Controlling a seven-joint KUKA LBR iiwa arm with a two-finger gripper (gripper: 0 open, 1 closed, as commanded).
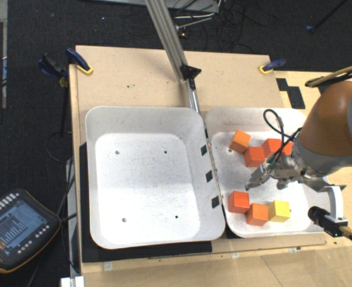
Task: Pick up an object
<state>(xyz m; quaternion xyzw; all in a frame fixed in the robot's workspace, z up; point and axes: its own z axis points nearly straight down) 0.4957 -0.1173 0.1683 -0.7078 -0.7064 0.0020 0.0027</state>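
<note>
While hanging low over the shallow white right-hand bin (226, 124), grey two-finger tool (264, 176) parked between two clusters of small blocks. Cannot tell whether spread or pressed together: metal parts blur into cable and wrist from this angle. Nothing seen pinched.

Upper cluster, just above the tool: orange cube nearest the bin's far side (241, 141), second orange cube (254, 156) just beside it and closest to the tool tip, third orange cube (274, 146) partly hidden behind a black cable. Lower cluster, near the bin's front wall: orange cube at left (238, 201), paler orange cube (259, 213) touching or nearly touching it, yellow cube (281, 210) just beside that one. Shallow white left-hand bin (92, 119) beside it on the pale wooden desk (134, 76).

Likely target: possibly the second orange cube, though aim unclear.

Risks from here:
- Closing on bare bin floor, since tip seems to sit in the gap between clusters, not over any cube.
- Catching two neighbours at once in the upper cluster; tight packing leaves little room either side.
- Nudging a cube sideways on descent, so it skids across the smooth floor instead of seating.
- Corner grip on a cube turned at a slant, then slip on lift.
- Cable snagging the half-hidden third cube.
</note>
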